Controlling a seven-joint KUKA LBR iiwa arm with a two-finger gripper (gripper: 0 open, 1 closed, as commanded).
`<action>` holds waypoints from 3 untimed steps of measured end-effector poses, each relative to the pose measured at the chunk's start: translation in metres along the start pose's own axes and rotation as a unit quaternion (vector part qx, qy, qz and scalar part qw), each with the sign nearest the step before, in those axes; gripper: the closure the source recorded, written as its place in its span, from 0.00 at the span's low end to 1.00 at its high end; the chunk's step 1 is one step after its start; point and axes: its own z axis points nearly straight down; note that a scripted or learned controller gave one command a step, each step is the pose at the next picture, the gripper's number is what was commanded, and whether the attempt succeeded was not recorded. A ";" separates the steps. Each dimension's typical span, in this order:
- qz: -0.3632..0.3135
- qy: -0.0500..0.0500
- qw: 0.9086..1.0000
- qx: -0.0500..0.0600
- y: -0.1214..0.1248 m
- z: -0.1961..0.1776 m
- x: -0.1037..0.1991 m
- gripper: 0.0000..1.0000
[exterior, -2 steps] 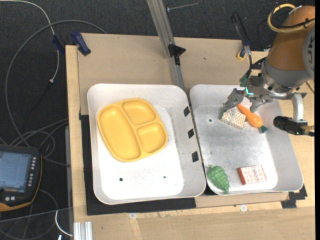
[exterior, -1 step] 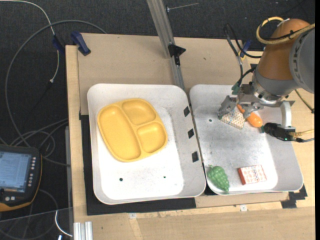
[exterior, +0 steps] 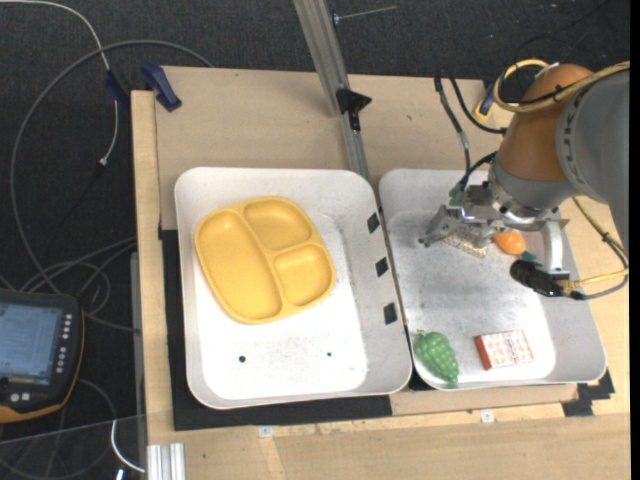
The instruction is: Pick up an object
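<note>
Dark carpet floor (exterior: 230, 18) around a light wooden desk (exterior: 260, 118), loose cables (exterior: 60, 218) on the left and a teach pendant (exterior: 35, 353) at the lower left edge. Blue clamp (exterior: 160, 86) on the desk's back-left corner; an aluminium post (exterior: 325, 53) rises from the back centre. Two white bins side by side on a black mat. Left bin (exterior: 300, 368) holds a yellow divided plate (exterior: 265, 258). Right bin (exterior: 470, 308) holds a green toy (exterior: 437, 356) at the front-left corner, a red-and-white box (exterior: 503, 348) near the front, and a small orange object (exterior: 510, 240) toward the back. Arm (exterior: 560, 138) reaches in from the right; gripper (exterior: 462, 223) is low over the back of the right bin, just beside the orange object. Gripper state: cannot tell from this angle.
</note>
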 end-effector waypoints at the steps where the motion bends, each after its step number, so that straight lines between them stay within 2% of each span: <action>1: 0.000 0.000 1.000 -0.003 0.002 -0.013 0.000 1.00; 2: -0.001 0.000 1.000 -0.001 0.003 -0.059 0.006 1.00; 3: 0.000 0.000 1.000 -0.003 0.002 -0.123 0.002 1.00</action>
